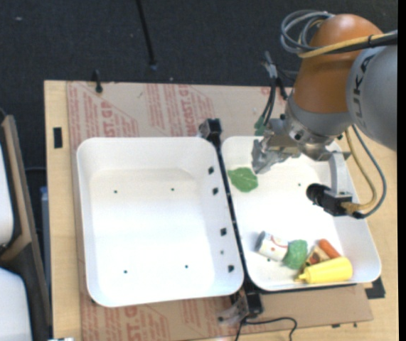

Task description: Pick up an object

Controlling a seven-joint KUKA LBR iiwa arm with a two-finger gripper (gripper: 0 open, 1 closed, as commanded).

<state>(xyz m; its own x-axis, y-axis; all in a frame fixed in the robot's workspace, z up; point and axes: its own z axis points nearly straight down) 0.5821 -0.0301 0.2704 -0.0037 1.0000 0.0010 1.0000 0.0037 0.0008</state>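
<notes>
A flat green object (244,180) lies in the right bin (288,190), near its far left corner. My gripper (262,161) hangs just above and to the right of it, fingertips close to its upper edge. At the front of the same bin lie a white tube-like item (269,246), a green lump (296,252), an orange piece (327,247) and a yellow object (327,271), clustered together. Nothing shows between the fingers.
The left bin (110,162) sits beside the right one, with a black divider rail (224,204) between them. A black fitting on the arm (328,198) hangs over the right bin's right side. Cardboard (146,109) underlies both bins.
</notes>
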